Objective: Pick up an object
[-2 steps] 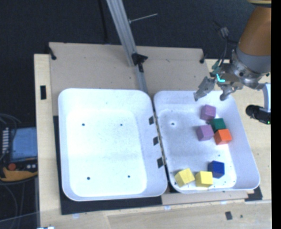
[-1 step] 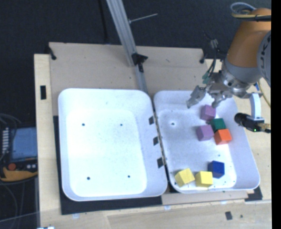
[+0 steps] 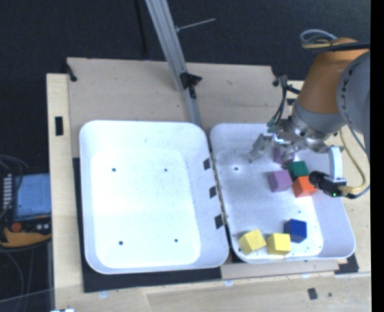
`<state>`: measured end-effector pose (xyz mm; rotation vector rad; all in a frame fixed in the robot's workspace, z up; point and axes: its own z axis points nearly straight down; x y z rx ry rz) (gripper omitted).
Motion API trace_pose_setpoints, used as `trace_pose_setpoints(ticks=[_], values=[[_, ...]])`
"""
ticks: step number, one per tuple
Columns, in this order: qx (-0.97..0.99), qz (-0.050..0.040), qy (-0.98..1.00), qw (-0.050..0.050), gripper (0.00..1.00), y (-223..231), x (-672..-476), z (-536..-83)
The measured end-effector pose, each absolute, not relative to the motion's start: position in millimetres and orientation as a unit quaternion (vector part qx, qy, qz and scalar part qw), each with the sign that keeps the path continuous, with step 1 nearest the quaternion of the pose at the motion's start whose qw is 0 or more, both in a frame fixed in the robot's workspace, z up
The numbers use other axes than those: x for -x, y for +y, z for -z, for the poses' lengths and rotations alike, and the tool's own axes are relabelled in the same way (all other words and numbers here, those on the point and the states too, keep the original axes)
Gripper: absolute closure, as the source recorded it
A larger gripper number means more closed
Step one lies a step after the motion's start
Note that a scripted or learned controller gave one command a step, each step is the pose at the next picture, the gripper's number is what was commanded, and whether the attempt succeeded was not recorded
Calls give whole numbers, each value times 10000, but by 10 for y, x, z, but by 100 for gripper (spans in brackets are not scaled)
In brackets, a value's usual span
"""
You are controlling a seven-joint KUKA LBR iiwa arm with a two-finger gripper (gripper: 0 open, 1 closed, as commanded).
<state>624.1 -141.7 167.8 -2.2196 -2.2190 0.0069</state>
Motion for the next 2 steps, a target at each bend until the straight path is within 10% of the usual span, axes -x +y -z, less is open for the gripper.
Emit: trace_pose_setpoints(ticks=[1, 2], values=[[7073, -18, -7069, 11, 0, -1462, -6165, -1080], [7097, 13, -7045, -24, 100, -1478, -6189, -1233]])
